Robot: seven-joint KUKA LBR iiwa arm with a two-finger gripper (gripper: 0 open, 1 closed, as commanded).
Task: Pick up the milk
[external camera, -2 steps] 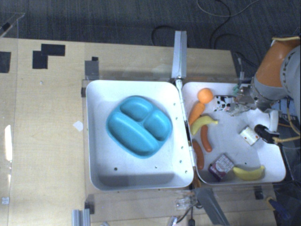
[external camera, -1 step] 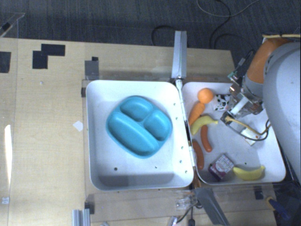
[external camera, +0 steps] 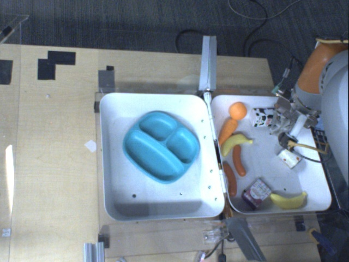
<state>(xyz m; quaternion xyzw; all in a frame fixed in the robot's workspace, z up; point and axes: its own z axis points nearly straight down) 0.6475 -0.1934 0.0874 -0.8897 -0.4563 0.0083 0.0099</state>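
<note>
no legible text or numbers; print on milk carton (external camera: 264, 117) too small to read

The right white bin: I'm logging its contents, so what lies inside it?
The right white bin holds a cow-patterned milk carton, an orange, a carrot, two bananas, two sausages and a purple packet. The gripper covers whatever lies beneath it.

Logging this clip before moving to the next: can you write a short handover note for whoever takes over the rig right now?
Gripper: over the right bin, at its far side, beside the milk carton; finger state can't be read.
Milk carton: lying in the right bin near the orange, not lifted.
Also there: carrot, two bananas, sausages, a dark packet. Blue plate in the left bin.
Done: the approach. Left: grasp and lift.
</note>
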